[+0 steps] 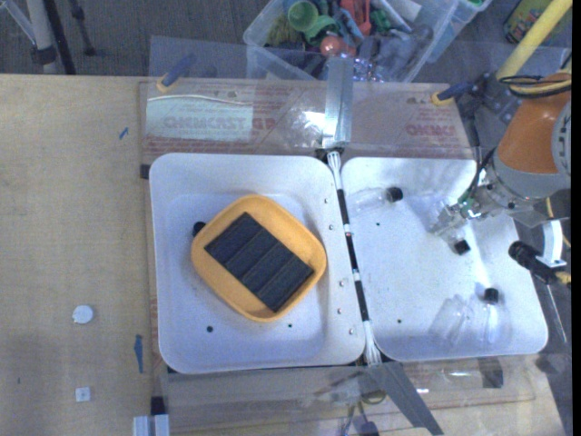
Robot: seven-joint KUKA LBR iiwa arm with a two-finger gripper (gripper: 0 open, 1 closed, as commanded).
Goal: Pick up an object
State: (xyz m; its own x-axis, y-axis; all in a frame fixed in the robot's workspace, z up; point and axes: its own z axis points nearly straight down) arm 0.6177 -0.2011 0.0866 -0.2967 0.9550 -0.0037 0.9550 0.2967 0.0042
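Perhaps rubbery: square yellow pad (258, 258).

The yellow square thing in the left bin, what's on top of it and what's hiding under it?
Dark ribbed panels lie on top of the yellow object. A small black piece peeks out at its upper-left edge. The left bin floor beneath is covered, so anything else under it can't be seen.

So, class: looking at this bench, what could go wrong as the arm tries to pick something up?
The yellow block with dark panels sits in the left bin, while the gripper hangs over the right bin: a grasp here may find nothing. The block looks wide and flat, so two fingers may slip off it.
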